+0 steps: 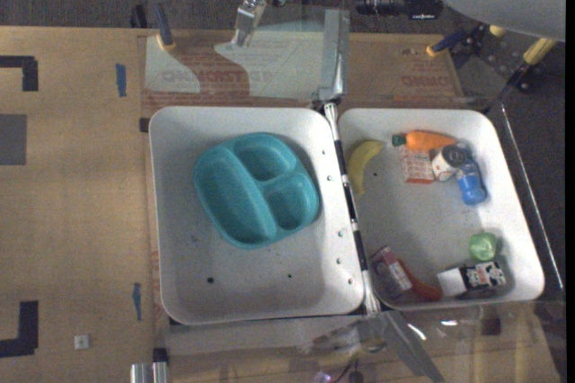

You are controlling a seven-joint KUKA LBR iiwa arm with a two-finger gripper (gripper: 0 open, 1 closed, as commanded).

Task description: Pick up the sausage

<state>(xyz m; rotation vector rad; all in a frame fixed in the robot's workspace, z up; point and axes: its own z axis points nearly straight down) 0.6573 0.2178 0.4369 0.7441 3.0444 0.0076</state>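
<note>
Near right bin's (517, 192) front, sausage (415, 280), hand (247, 22) far beyond.

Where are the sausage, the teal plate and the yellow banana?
Reddish-brown sausage (415, 280), camera view, middle of its length.
Teal divided plastic plate (235, 209), camera view, its left compartment.
Yellow curved banana (363, 162), camera view, middle of its curve.
</note>
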